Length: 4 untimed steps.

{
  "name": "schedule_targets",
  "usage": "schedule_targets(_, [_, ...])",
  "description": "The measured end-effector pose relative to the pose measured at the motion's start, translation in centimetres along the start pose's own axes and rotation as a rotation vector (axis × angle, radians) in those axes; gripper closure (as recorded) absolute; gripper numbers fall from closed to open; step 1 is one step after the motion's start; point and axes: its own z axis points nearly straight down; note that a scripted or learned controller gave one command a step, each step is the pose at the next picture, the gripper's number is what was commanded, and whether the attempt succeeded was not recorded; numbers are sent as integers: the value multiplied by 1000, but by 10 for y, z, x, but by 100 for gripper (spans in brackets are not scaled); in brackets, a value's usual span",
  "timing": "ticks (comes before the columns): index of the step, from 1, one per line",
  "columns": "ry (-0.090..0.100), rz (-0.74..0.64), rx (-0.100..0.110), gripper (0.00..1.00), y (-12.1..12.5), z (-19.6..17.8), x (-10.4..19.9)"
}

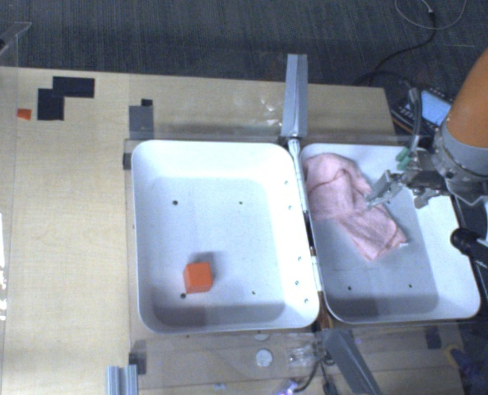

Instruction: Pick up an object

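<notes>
so the gripper (381,192) sits over the pink cloth (350,204) in the right bin (408,303), can't tell its state tbh. Orange block (198,277) is way off at about 8 o'clock in the left bin (219,179)

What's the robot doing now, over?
Gripper low over the pink cloth in the right bin. Nothing seen held. Orange block sits alone in the left bin. Nothing in the way.

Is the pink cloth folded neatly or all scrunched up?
Scrunched up. The cloth lies in a lumpy, wrinkled heap with uneven edges in the right bin, not in flat, squared layers.
</notes>
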Motion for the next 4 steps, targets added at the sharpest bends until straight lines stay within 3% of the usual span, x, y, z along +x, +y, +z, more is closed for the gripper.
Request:
schedule_targets(1, [-1,4,-9,0,-8,-82,44])
schedule_targets(2, [0,-89,0,0,27,71,8])
schedule_targets(3, [-1,-153,-2,0,16,169,-21])
schedule_targets(4, [-7,-224,-16,0,11,175,-2])
